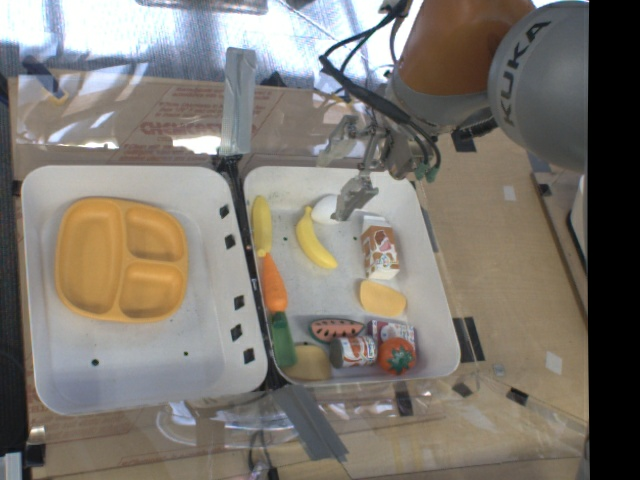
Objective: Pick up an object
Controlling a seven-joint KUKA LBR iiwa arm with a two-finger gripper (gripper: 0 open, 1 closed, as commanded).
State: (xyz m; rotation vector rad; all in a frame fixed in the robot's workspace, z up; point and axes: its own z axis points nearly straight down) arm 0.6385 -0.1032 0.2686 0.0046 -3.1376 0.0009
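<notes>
Our gripper (352, 200) hangs over the white egg (325, 208); we cannot tell its state. The egg looks light, smooth, slippery: grasp its middle.

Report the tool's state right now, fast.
Tool: low over the far end of the right bin, beside a white object; open or closed cannot be told, and nothing seen held.

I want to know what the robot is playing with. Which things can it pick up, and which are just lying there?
For the job:
grey two-finger gripper
curved yellow toy banana
small white rounded object
orange toy carrot
red-and-white toy carton
red toy tomato

Just lying about:
yellow divided plastic plate
left white bin
brown cardboard
</notes>
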